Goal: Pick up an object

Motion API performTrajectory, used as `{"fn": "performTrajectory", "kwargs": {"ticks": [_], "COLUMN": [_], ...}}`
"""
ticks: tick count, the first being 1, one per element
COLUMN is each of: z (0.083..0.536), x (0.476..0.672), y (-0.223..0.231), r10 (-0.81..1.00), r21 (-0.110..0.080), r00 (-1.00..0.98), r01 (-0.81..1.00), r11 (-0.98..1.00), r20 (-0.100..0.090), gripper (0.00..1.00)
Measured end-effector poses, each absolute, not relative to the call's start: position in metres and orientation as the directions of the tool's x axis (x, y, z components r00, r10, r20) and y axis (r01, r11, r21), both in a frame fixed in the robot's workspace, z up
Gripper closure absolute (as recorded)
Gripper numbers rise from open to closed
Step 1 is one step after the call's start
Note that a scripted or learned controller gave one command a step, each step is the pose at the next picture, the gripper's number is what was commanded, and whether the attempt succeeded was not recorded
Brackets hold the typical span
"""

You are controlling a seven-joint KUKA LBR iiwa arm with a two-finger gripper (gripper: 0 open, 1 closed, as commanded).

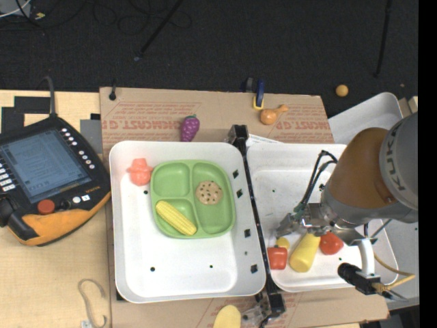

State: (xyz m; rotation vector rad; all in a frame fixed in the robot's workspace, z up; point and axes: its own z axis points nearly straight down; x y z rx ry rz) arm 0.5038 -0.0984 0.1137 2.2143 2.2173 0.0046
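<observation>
My gripper [299,223] hangs low over the front part of the right bin [287,169]. Just below it lie a yellow bottle-shaped toy [304,252], a red block [277,257], a small yellow piece [283,242] and a red tomato-like toy [331,244]. The gripper is right above the small yellow piece and the top of the yellow toy; I cannot tell whether it touches them. The arm's orange band [362,173] hides part of the right bin behind it.
The left bin [136,265] holds a green divided plate [225,221] with a corn cob [176,218] and a cookie [209,193], plus a pink-orange toy [138,172]. Outside the bins lie purple grapes [190,126], an orange pear-shaped toy [270,115], a yellow toy [227,316] and a teach pendant [48,176].
</observation>
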Motion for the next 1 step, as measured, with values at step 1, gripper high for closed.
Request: {"fn": "performTrajectory", "kwargs": {"ticks": [1], "z": [0.0874], "x": [0.5050], "y": [-0.0964], "r10": [1.000], "r21": [0.001], "r00": [0.000], "r01": [1.000], "r11": [0.000], "r20": [0.001], "gripper": [0.00]}}
